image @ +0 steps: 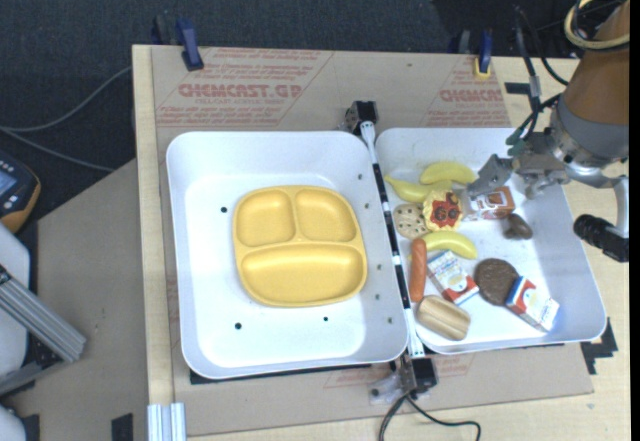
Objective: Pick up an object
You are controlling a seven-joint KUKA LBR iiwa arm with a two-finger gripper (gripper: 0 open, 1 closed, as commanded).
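Note:
My gripper (512, 174) hangs over the upper right part of the right bin (572, 259), on the grey arm with its orange band (600, 79). Just below it lie a red-and-white carton (492, 201) and a small brown piece (517, 225); whether the gripper touches either I cannot tell. To its left are a yellow banana (448, 172), a second banana (405, 189) and a red-and-yellow toy (443, 212). Lower in the bin sit a third banana (452, 244), a carrot (417, 269), a brown patty (495, 281) and a bread roll (443, 317).
The left bin (200, 229) holds a yellow divided plate (298, 244). A round cookie (407, 220), a small carton (450, 277) and another red-and-white carton (530, 301) also lie in the right bin. Black clamps (362, 115) sit on the wall between the bins.

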